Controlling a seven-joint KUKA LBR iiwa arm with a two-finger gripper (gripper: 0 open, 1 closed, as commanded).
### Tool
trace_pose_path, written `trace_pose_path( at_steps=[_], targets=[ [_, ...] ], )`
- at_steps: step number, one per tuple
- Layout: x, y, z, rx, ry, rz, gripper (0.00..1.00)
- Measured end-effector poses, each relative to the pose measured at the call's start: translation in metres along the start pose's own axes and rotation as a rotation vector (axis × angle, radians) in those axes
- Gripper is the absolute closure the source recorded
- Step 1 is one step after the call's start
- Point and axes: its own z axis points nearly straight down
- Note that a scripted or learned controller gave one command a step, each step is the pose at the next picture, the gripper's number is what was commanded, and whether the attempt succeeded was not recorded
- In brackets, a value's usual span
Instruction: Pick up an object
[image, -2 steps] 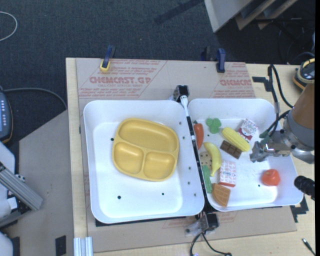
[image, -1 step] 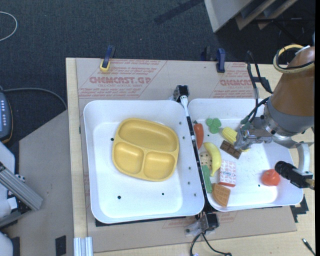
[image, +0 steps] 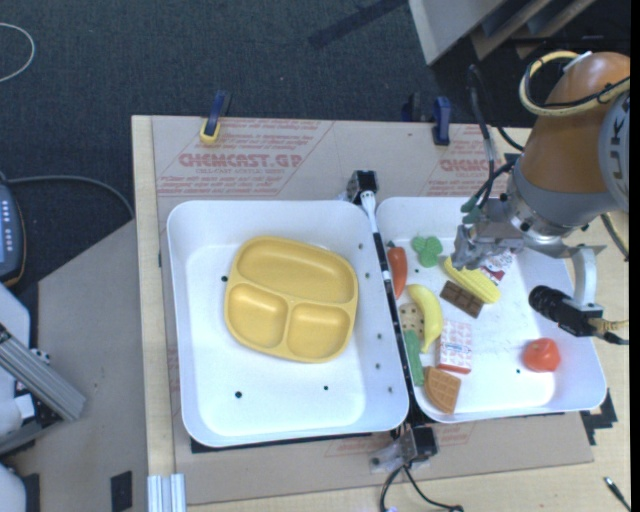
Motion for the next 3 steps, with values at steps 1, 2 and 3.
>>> trace_pose_path(
  at_steps=[1,2,3],
  targets=[
    [0.023,0.057,0.006,0.0,0.001,0.0,1.0],
    [0.027,0.061,-0.006,0.001,0.0,0.003,1.0],
    [0.037,0.061,0.012,0.01,0.002,0.003,1.0]
  ],
)
